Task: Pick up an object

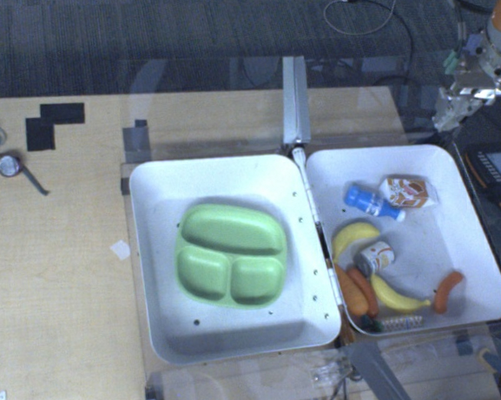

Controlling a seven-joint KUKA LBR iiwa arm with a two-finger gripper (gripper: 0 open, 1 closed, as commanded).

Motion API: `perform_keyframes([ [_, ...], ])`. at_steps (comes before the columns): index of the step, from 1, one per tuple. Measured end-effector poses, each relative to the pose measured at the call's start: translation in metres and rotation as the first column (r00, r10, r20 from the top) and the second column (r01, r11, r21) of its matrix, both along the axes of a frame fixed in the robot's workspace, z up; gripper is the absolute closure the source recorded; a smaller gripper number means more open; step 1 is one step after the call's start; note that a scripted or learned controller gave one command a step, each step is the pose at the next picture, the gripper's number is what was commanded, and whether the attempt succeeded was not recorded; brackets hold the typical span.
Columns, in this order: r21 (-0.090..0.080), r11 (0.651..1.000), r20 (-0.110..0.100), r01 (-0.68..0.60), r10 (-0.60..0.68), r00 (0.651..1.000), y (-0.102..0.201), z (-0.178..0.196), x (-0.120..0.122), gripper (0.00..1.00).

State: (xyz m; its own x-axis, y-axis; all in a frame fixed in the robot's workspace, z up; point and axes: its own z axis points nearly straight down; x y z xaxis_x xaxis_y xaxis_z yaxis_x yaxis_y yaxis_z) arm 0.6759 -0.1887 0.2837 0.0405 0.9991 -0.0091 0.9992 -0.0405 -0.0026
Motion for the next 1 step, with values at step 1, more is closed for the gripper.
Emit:
perform_keyframes([
  [1, 0.007, 0.991, 0.003, -0.132, 0.132, 0.991, 0.0058, 0.0338, -0.0056, 1.0],
])
